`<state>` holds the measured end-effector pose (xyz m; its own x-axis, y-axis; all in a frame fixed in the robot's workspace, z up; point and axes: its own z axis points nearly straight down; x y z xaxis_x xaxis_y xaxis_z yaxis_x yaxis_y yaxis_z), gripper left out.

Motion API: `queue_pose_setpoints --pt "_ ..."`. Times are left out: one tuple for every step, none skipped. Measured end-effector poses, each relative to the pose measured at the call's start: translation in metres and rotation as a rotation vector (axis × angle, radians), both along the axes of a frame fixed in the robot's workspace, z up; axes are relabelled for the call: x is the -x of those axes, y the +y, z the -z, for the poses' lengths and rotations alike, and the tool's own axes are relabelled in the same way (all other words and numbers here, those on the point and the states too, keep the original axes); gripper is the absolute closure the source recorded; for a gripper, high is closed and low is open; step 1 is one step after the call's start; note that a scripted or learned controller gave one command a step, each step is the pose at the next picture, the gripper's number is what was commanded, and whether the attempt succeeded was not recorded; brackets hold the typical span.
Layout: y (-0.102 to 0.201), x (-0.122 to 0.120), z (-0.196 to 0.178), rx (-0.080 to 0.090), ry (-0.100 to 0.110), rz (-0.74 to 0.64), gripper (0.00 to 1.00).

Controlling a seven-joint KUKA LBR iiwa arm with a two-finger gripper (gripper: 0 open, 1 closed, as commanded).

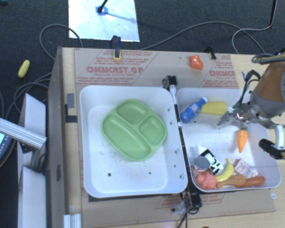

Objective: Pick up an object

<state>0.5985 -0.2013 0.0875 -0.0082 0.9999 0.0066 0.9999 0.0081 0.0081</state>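
While my grey arm with its orange band (275, 87) reaches in from the right edge and bends down over the right shallow white bin (275, 175), my two-finger gripper (238, 114) hangs low near that bin's upper middle, and I cannot tell how it is set. Just below it lies a small orange plastic carrot (242, 140), tip pointing down, apart from the gripper. To its left rest a long yellow plastic piece (213, 108) and a blue plastic bottle with a white cap (192, 109), tilted against the bin's left wall. A yellow toy banana (225, 171) sits in the cluttered lower corner. A green divided plastic plate (134, 129) lies in the left white bin (97, 175).
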Motion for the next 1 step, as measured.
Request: queue_pose_setpoints --pt "0.0 0.0318 -0.001 0.001 -0.004 -0.002 0.0"
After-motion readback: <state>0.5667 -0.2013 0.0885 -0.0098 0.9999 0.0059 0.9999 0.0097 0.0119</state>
